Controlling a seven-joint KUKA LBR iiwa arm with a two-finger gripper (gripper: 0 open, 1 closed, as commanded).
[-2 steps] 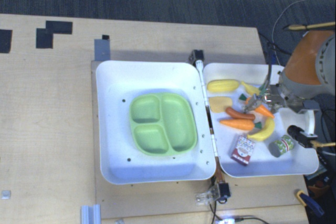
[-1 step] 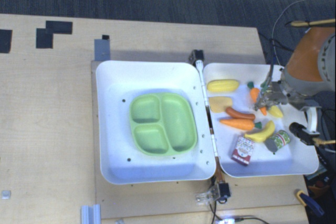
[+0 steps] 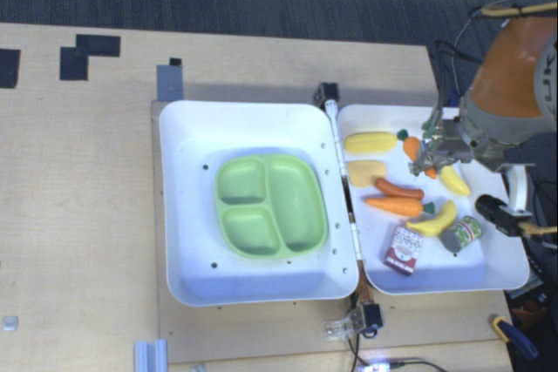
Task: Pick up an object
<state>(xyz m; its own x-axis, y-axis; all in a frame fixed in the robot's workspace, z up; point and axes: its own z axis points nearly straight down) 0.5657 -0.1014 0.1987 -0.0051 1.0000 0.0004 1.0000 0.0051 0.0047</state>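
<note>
**Tool low over the toy food, nothing picked yet**

The tool (image 3: 433,154) hangs low in the right bin (image 3: 497,274), near its far side, and I cannot tell if it is open or closed, because the wrist covers it from above. No object is seen held in it, so I judge the step is the approach or the first grasp, and the pick is not done yet.

The things to pick lie close around the tool. Just beside it, on the left, there is a small orange carrot piece (image 3: 411,147) with a green top. A small yellow piece (image 3: 454,180) lies just below the tool, toward the near side. Further left is a yellow corn-like piece (image 3: 370,141), and under it a pale yellow piece (image 3: 365,171). Toward the near side lie a red sausage (image 3: 399,188), a long carrot (image 3: 394,206), a banana (image 3: 433,221), a small green can (image 3: 462,233) and a red box (image 3: 403,249).

The next move, in my opinion, needs one clear target, because the objects are crowded and some touch each other. The bin wall behind the tool leaves little room.

The left bin (image 3: 187,187) holds a green divided tray (image 3: 271,204), well apart on the table (image 3: 78,213).
</note>
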